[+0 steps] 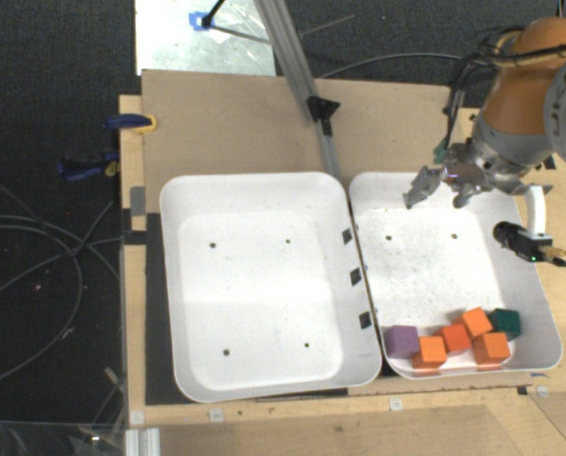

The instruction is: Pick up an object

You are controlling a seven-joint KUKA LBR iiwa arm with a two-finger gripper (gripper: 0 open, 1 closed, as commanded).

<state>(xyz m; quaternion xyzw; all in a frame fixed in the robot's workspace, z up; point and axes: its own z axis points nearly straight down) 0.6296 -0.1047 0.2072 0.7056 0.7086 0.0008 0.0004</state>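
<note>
Several small blocks lie bunched in the right bin's near corner: a purple block [402, 339], orange blocks [432, 351] [477, 322] [493, 347] and a dark green block [506, 323]. My gripper [442, 192] hangs over the far edge of the right bin [425, 255], well away from the blocks. Its two fingers are spread apart with nothing between them.
The left bin [254, 283] sits beside the right one, with black clips along the shared edge. A slanted metal pole [297, 65] crosses the back of the bench. A blue clamp [131, 122] grips the bench's left edge.
</note>
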